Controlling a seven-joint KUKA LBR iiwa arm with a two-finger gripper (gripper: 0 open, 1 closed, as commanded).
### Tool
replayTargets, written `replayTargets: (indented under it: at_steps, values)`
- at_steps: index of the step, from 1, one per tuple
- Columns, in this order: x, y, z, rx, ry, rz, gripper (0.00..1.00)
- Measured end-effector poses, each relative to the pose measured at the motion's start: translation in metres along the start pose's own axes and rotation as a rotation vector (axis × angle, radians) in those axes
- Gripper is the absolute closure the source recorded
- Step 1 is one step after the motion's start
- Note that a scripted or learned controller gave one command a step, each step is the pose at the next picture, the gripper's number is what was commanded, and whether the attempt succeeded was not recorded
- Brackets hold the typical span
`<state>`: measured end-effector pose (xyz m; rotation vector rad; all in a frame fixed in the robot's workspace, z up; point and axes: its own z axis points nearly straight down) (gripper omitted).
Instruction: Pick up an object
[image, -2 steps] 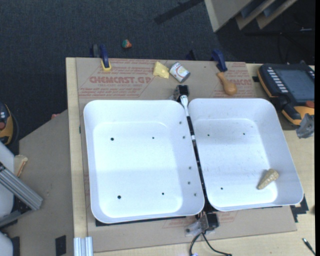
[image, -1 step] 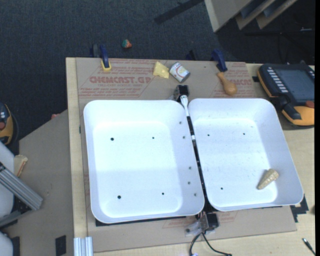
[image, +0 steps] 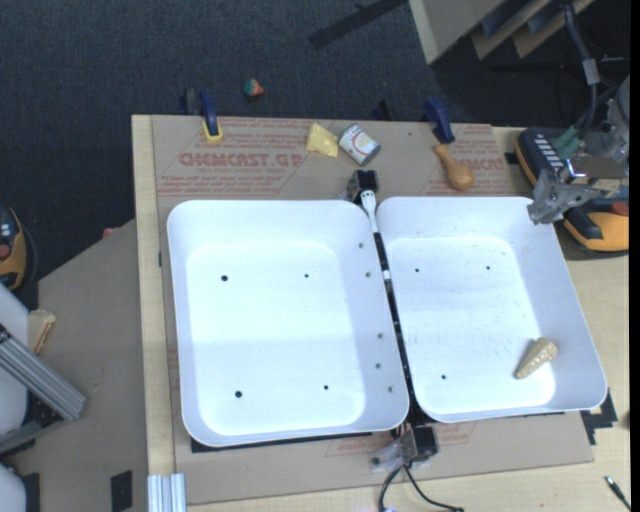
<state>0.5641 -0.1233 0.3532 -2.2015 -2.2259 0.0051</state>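
White bins, two side by side on a brown cardboard-topped bench; one object in play.

Tan cone-shaped object (image: 536, 358) lies in the right bin (image: 470, 300), near its lower right corner, tip pointing toward the rim. Left bin (image: 270, 320) sits just beside it, rims touching along the middle. Gripper (image: 556, 198) hangs at the right bin's upper right corner, over the rim, well apart from the cone; cannot tell how it stands, too dark and small. Beyond the bins on the board: a yellow piece (image: 322, 141), a small box (image: 358, 144), a wooden-handled item (image: 454, 168).
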Motion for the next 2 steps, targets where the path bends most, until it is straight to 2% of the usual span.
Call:
replayTargets:
  at_steps: [1, 2]
  values:
    - [0.11, -0.03, 0.083, 0.001, 0.0, 0.0, 1.0]
    - [0.15, -0.032, -0.102, -0.031, -0.003, 0.006, 1.0]
